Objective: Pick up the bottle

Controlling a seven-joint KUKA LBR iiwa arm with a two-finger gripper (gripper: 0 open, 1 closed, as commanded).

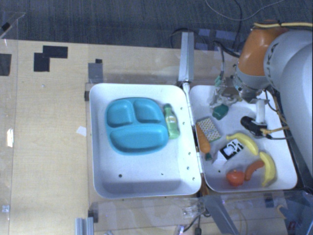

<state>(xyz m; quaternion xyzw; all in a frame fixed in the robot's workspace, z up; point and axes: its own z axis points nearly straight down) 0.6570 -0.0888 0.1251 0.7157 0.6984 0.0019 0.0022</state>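
Zero progress on the pick as far as I can judge. Bottle (170, 121) lies in the left bin (142, 180), touching the right edge of the blue tray (134, 126). Gripper (226, 96) is well right of the tray, over the right bin (288, 180), near a teal block (220, 111). Can't tell how the jaws stand. Left: cross over, descend, grasp, lift.
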